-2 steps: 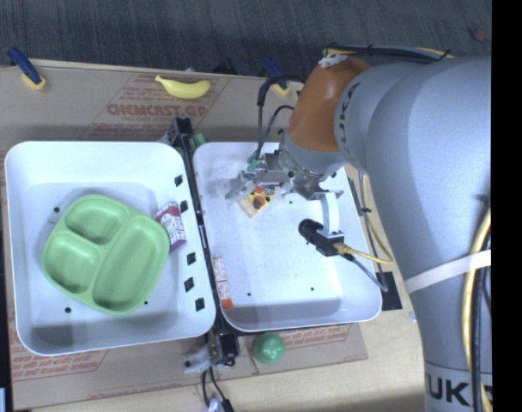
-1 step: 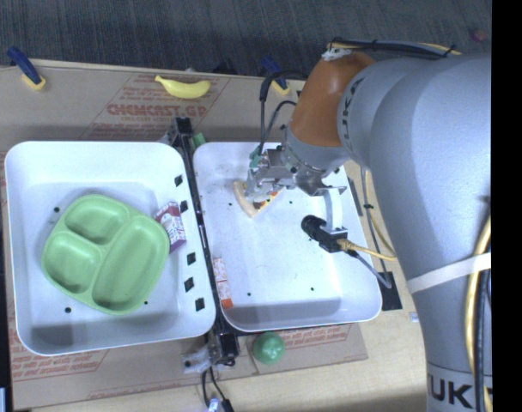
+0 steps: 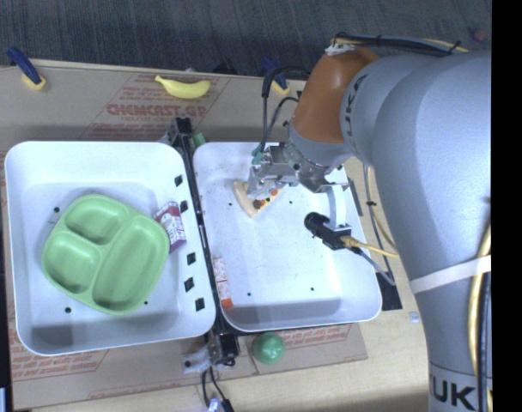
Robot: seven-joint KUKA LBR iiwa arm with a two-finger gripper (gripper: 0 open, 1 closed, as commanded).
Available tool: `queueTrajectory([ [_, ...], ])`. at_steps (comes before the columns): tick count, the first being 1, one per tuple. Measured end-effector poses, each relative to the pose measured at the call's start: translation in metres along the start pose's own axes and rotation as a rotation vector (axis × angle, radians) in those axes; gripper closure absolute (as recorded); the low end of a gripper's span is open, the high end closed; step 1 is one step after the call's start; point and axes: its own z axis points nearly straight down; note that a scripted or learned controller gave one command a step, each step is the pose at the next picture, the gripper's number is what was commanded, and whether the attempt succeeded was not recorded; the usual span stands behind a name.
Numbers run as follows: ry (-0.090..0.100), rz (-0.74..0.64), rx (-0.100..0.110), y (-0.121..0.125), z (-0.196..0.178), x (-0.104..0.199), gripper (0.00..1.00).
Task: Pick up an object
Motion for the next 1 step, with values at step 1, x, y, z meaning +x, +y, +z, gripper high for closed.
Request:
queueTrajectory([
  [1, -0.001, -0.003, 0.001, 0.0002, -0.0102, 0.0003, 1.0],
])
